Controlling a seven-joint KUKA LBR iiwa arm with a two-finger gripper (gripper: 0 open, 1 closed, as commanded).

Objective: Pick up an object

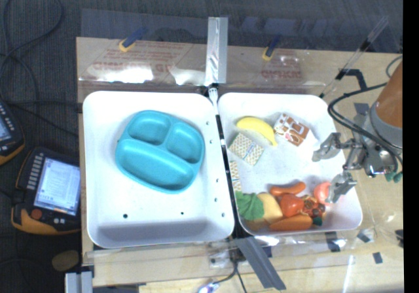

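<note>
Arm reaching in from right, gripper (335, 167) low over right bin (308, 103), fingers spread, holding nothing, toy food pile (288, 205) just beside, banana (256, 129) behind, blue divided plate (160, 150) in left bin (98, 174).

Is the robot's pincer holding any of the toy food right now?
No, nothing is held. The pincer is open at the right side of the right bin, with nothing between its fingers. The toy food lies in the bin.

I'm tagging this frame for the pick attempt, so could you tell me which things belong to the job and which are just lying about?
Job:
- gripper
- right bin
- banana
- patterned packet
- small printed box
- toy vegetables

Lying about:
- left bin
- blue divided plate
- handheld pendant
- cables
</note>
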